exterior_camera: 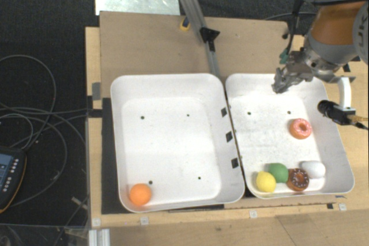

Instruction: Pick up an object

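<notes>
The fingers [281, 87] hang over the right bin [253, 89], and nobody can tell if they are open. The pink donut [300, 128] sits nearest them, easy to reach.

I have one fixed camera, mounted above the bench [173, 43] and looking down at a slant; it sits far enough back to take in both white bins, the left bin [167, 89] and right bin [259, 86], side by side; the arm [337, 14] enters from my right.
</notes>
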`<state>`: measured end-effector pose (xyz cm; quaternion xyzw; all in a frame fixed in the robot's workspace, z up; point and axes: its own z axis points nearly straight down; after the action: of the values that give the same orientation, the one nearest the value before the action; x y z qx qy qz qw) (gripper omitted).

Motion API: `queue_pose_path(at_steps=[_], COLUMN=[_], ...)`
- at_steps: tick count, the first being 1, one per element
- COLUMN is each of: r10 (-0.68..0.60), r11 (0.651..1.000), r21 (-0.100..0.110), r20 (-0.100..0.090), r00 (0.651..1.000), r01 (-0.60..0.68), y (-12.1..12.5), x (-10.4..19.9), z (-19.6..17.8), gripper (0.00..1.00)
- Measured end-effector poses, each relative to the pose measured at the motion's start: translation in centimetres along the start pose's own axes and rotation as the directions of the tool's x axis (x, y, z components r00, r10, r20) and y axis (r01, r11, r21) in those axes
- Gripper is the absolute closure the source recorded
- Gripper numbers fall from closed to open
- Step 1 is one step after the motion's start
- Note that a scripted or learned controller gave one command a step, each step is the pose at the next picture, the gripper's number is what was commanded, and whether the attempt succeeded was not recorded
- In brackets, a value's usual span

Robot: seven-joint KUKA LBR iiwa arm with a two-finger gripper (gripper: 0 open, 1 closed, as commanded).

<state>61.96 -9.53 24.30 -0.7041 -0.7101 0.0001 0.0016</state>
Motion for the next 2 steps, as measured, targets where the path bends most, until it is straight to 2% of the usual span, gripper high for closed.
queue_pose_path(at_steps=[1,2], r10=[0.000,-0.001], r11=[1.000,1.000], r21=[0.000,-0.001], r20=[0.000,0.000], r00=[1.000,1.000], r01=[0.000,0.001], y=[-3.0,-4.9], x=[4.3,9.0], z=[1.3,2.0], gripper=[1.00,1.00])
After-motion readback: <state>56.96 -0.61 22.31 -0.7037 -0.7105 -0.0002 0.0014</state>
